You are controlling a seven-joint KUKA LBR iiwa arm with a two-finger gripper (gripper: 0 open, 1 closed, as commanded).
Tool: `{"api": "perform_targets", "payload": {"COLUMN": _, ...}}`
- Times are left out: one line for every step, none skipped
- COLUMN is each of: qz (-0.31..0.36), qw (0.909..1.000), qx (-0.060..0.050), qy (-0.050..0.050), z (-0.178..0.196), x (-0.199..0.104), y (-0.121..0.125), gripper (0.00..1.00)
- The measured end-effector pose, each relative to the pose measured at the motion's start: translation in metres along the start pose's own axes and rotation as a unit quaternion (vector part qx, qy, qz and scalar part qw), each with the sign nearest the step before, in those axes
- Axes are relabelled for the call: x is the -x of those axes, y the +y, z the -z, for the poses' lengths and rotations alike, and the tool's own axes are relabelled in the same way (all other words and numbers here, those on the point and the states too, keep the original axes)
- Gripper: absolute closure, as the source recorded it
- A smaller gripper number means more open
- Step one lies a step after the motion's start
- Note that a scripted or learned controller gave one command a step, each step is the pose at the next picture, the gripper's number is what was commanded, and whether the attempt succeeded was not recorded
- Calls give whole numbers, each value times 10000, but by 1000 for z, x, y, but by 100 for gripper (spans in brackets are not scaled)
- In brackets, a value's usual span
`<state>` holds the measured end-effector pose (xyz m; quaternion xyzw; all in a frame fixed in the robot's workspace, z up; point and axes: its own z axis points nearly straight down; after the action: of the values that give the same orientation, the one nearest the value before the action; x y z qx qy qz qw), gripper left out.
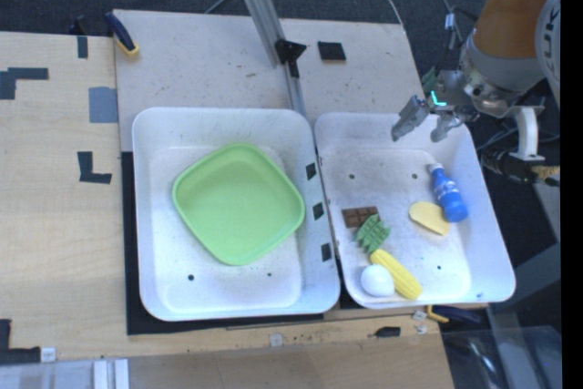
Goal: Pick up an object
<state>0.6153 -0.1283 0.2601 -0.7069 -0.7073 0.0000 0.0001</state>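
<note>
My gripper (424, 125) hangs over the far edge of the right bin (474, 273), fingers spread open with nothing between them. Below it in that bin lie a blue bottle (448, 194), a yellow flat piece (427, 218), a brown chocolate bar (359, 216), a green toy (372, 234), a yellow corn cob (396, 274) and a white egg (376, 280). The blue bottle is the nearest, a short way in front of the fingers.
The left bin (150, 196) holds a green square plate (239, 202). A grey metal pole (264, 5) rises behind the bins. Cables run along the dark floor at the back right.
</note>
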Motion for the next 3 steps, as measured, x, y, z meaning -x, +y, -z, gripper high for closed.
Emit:
{"api": "perform_targets", "payload": {"qz": 0, "qw": 10000, "qx": -1, "qy": 0, "z": 0, "x": 0, "y": 0, "gripper": 0}}
{"api": "perform_targets", "payload": {"qz": 0, "qw": 10000, "qx": -29, "qy": 3, "z": -64, "x": 0, "y": 0, "gripper": 0}}
{"api": "perform_targets", "payload": {"qz": -2, "qw": 10000, "qx": -29, "qy": 3, "z": -126, "x": 3, "y": -2, "gripper": 0}}
